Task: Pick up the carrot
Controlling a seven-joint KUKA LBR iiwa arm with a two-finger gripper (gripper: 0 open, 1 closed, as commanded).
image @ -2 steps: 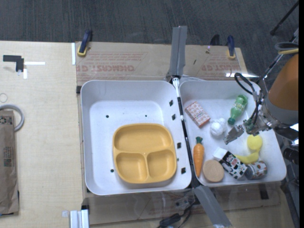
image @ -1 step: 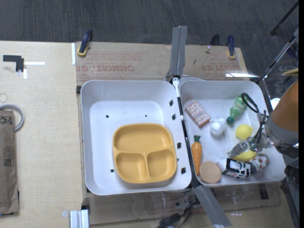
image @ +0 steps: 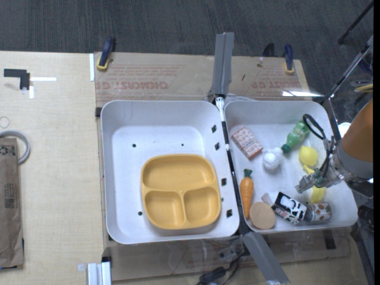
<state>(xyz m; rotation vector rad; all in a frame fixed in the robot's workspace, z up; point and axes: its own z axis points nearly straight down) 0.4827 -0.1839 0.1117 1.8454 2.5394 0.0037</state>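
A dark carpet lies beyond the table [image: 47, 159], which bears two white bins. The left bin [image: 119, 159] holds a yellow tray [image: 179, 191] with three compartments. In the right bin [image: 279, 114], the carrot [image: 247, 192] lies by the left wall, its green top pointing away, just above a tan disc [image: 262, 215]. A pink box [image: 246, 142], white ball [image: 272, 160], green bottle [image: 295, 136] and lemon [image: 308, 156] lie further right. The gripper [image: 312, 180] hangs low at the bin's right side, well apart from the carrot; how far it is open cannot be told.
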